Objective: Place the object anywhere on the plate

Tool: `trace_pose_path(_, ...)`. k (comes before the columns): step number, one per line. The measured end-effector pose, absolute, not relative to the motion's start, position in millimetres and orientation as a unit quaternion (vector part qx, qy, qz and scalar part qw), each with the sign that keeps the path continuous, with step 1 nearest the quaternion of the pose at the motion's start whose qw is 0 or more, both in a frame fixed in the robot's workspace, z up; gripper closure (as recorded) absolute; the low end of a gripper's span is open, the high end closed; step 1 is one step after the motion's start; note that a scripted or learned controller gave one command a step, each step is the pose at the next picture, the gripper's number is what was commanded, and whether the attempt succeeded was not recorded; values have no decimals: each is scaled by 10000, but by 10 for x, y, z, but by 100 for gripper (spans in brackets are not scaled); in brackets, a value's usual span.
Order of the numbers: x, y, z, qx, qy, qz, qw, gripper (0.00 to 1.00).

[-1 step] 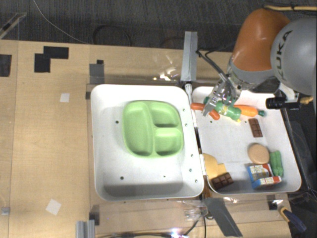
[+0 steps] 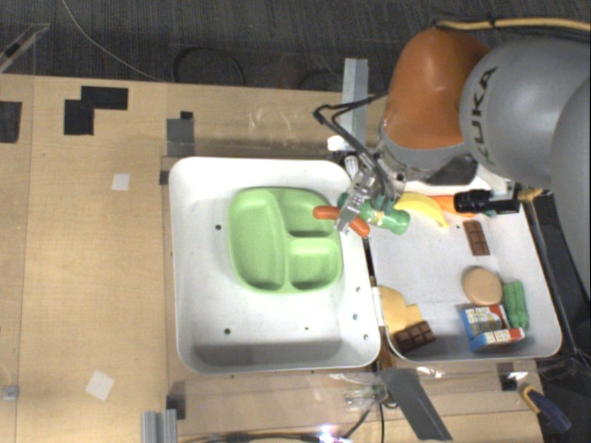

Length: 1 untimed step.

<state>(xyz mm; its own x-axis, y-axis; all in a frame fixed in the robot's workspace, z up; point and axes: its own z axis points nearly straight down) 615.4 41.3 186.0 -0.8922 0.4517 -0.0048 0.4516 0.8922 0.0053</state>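
A green plate with three compartments lies in the left white bin. My gripper hangs over the divide between the two bins, at the plate's upper right edge. It is shut on a toy carrot. The carrot's orange tip pokes left over the plate's rim, and its green top sticks out to the right over the right bin. The fingers cover the carrot's middle.
The right bin holds a banana, an orange-and-black marker, a chocolate bar, a round tan biscuit, a green item, a blue box, a tan wedge and a brown block.
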Motion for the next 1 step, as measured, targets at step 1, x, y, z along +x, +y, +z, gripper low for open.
trace_pose_path(1,6157,391,1861,2334,9724,15,33,0)
